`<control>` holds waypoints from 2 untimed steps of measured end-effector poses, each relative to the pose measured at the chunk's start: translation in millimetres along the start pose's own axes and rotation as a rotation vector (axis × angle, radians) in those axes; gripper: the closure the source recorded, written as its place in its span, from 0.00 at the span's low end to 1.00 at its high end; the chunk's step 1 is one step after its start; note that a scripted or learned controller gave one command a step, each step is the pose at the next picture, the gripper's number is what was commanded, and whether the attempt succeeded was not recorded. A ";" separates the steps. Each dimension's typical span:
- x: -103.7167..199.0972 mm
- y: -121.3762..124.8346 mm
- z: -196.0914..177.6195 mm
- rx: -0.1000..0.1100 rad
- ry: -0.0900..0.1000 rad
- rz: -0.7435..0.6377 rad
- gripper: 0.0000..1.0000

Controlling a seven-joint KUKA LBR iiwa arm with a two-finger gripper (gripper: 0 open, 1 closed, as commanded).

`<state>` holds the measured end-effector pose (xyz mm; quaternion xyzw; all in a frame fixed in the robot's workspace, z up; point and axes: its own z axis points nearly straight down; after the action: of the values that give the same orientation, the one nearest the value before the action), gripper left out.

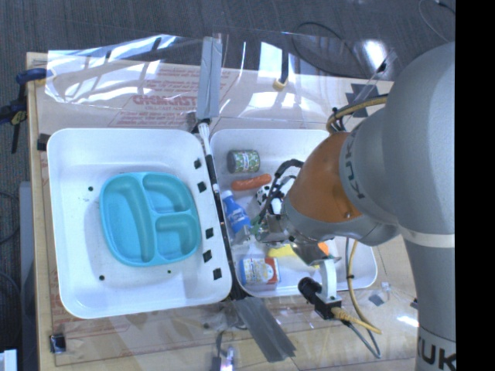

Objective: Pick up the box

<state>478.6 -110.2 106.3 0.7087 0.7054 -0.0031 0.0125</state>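
Observation:
A small white box (259, 270) with an orange and red label lies near the front edge of the right bin (309, 139). My gripper (268, 221) reaches down into the middle of that bin, just behind the box and beside a blue bottle (235, 215). The grey arm with its orange band (321, 192) covers most of the bin's right half and hides the gripper's tips. A yellow item (283, 250) shows partly under the wrist, right of the box.
A green can (244, 161) and an orange sausage (252, 182) lie at the back of the right bin. The left bin (69, 207) holds a blue divided plate (151, 217). A black-clipped divider (210, 207) separates the bins. Cables trail at the front right.

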 end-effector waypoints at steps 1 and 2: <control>-4.4 0.2 9.6 0.001 0.007 0.027 0.00; -5.4 -0.6 11.2 0.004 0.010 0.061 0.00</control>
<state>478.2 -115.8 95.2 0.7300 0.6834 -0.0005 0.0076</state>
